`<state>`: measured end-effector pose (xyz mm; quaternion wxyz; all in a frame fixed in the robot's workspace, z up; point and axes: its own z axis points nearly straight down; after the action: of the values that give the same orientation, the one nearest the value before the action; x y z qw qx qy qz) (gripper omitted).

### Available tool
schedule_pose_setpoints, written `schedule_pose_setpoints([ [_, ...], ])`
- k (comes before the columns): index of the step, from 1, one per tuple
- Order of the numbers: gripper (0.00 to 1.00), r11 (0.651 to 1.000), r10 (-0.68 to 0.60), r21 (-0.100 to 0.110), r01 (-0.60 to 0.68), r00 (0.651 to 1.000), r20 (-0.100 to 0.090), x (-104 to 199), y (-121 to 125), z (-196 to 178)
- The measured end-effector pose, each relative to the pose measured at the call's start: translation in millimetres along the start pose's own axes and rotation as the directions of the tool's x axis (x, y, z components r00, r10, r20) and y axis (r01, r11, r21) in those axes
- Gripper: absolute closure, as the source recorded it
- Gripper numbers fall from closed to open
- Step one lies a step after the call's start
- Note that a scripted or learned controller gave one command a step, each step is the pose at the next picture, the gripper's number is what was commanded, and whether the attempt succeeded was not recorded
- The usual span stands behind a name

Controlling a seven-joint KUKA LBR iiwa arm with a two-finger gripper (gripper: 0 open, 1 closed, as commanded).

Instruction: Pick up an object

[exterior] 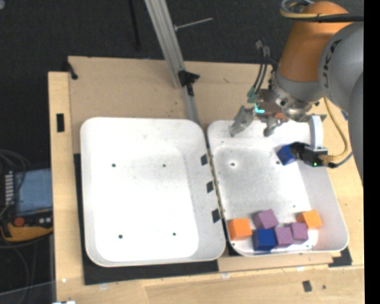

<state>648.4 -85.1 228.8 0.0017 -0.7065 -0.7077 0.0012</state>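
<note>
Blocks are gathered at the near edge of the right bin point(316, 189): an orange block point(240, 228), a purple block point(265, 220) and a blue block point(264, 239) among them. The tool point(255, 124) is seen above the bin's far edge, fingers spread apart, nothing between them.

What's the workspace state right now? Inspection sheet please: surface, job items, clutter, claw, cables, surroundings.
Surface: wooden bench bearing left bin and right bin, side by side.
Job's things: blue block near right bin's far right; two orange blocks, three purple blocks and another blue block clustered along its near edge.
Clutter: nothing seen.
Claw: claw open above right bin's far edge, nothing between its fingers.
Cables: dark cables along the wrist; more on the floor at left.
Surroundings: slanted metal pole; blue device on dark floor.
</note>
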Motion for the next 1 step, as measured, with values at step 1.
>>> schedule_pose_setpoints([
  [1, 0.00, 1.000, -0.001, -0.005, 0.001, 1.000, 0.000, 0.0, 0.9, -2.8],
])
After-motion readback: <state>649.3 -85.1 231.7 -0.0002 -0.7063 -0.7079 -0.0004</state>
